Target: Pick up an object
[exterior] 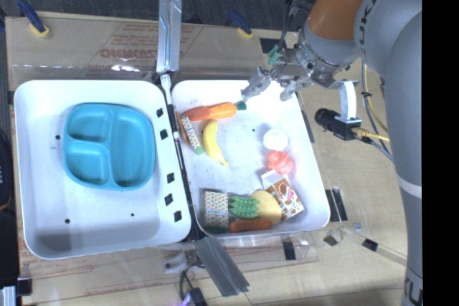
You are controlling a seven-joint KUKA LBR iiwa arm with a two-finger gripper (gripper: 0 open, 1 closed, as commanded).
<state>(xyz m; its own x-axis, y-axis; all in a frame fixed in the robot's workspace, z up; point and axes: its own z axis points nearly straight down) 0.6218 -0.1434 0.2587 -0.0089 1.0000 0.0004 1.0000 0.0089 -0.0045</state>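
Just below the hand (271,84) we see the carrot (212,111) and banana (211,140); fingers spread, released, grasping nothing. Pick not yet made; descent and closing remain.

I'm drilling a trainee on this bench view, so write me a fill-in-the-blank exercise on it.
1. The blue divided tray lies in the ____ bin.
2. The yellow banana lies just below the ____ carrot.
3. The gripper hovers over the right bin's ____ edge.
4. The arm wears an ____ band above the wrist.

Missing words: left; orange; upper; orange
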